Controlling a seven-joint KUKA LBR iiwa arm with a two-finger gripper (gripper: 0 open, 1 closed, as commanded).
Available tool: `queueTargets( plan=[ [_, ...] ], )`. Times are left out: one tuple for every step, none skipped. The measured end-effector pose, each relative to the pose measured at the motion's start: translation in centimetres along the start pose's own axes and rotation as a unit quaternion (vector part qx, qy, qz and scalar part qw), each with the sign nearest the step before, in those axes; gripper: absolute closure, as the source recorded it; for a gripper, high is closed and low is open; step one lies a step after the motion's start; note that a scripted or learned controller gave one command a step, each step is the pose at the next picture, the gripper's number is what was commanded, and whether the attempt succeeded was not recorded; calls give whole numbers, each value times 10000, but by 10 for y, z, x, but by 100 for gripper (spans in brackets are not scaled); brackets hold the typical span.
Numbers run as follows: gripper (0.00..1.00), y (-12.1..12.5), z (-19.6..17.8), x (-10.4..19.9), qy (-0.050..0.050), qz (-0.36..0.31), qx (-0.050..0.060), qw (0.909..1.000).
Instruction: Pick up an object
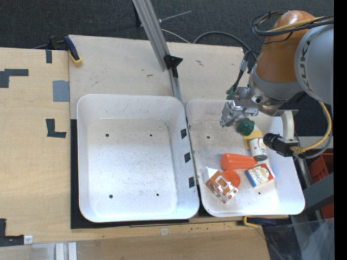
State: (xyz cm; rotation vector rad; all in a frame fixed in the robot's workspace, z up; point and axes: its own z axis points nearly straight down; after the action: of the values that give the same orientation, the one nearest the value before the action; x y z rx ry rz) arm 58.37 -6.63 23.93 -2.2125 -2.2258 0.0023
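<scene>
Over the right white bin (282, 202), the metal two-finger gripper (232, 114) hovers, seemingly to pick; its state is unclear. Just right lies a green round object (246, 127), beside orange pieces.

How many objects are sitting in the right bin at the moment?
5: a green piece by the gripper, a yellow-and-white bottle below it, an orange piece, a small carton, and a clear-wrapped orange pack. More may hide under the arm.
</scene>
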Motion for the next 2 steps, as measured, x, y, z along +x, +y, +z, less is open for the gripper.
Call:
queueTargets(
  plan=[
    [100, -16, 12, 47, -2, 4, 4, 10000],
    [100, -39, 3, 92, 4, -2, -1, 10000]
  ],
)
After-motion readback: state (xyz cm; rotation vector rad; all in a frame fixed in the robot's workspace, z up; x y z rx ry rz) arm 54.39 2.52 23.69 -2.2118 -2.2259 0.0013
